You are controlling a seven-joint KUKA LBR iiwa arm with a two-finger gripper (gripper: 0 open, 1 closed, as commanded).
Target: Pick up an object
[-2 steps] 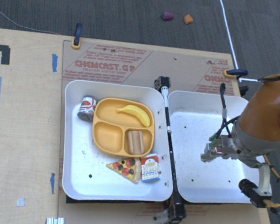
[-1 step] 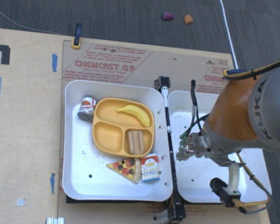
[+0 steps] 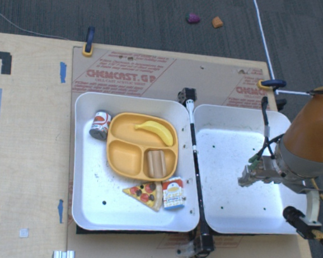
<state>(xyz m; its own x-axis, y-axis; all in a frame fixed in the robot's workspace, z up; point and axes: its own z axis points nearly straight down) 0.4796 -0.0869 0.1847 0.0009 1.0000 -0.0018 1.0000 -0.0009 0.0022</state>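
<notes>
The left bin (image 3: 82, 203) holds a yellow divided plate (image 3: 126, 156) with a banana (image 3: 155, 131) in its top section and a brown sausage-like piece (image 3: 157, 163) in its lower right section. A small can (image 3: 100, 125) lies at the plate's left. A pizza slice (image 3: 144, 194) and a small red and white carton (image 3: 173, 193) lie below the plate. My gripper (image 3: 251, 177) hangs over the right bin (image 3: 221, 215), near its middle right, well apart from all these objects. Nothing shows in its grasp.
The two bins meet along a ridge (image 3: 195, 162) between them. The bins rest on a cardboard sheet (image 3: 132, 72) clamped at its back corners (image 3: 89, 42). The arm's grey and orange body (image 3: 312, 139) covers the right bin's right side.
</notes>
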